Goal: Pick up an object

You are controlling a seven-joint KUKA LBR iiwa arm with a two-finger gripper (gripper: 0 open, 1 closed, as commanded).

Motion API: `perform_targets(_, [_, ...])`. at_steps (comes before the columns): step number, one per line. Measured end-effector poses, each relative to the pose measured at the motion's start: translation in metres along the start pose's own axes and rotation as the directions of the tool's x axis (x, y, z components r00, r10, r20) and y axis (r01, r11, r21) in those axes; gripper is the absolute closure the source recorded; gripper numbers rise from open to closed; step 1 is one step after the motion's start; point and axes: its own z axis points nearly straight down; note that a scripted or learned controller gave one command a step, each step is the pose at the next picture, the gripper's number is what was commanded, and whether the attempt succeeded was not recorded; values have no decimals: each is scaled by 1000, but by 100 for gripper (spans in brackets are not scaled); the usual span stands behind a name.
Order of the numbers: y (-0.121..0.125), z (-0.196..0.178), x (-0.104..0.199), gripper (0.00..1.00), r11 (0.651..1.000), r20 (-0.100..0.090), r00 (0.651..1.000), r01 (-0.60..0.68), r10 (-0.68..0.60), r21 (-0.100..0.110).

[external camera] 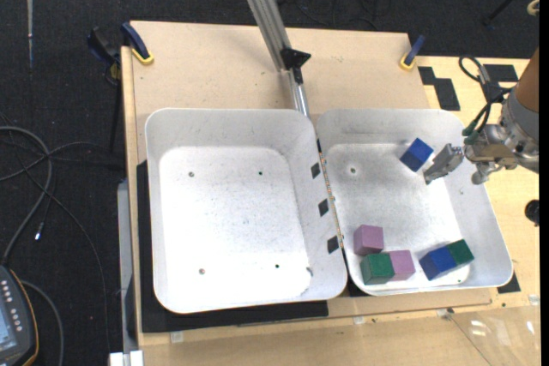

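right bin with 6 blocks, gripper beside blue block

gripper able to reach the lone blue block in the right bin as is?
Probably yes. The gripper hangs just right of the blue block, with bare bin floor between them; the other blocks sit clustered at the right bin's near edge.

Six small blocks lay in the right bin. A blue block sat alone toward the bin's twelve o'clock, turned at an angle, well apart from the rest. At about seven o'clock a purple block rested just above a green block, which touched a second purple block. Toward five o'clock another blue block touched a dark green block.
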Motion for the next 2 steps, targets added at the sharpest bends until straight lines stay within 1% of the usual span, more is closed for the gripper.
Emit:
perform_targets(1, [55,104,-48,0,1000,1,1000,-2,2,5])
perform_targets(2, [117,169,-41,0,1000,2,1000,4,-4,-1])
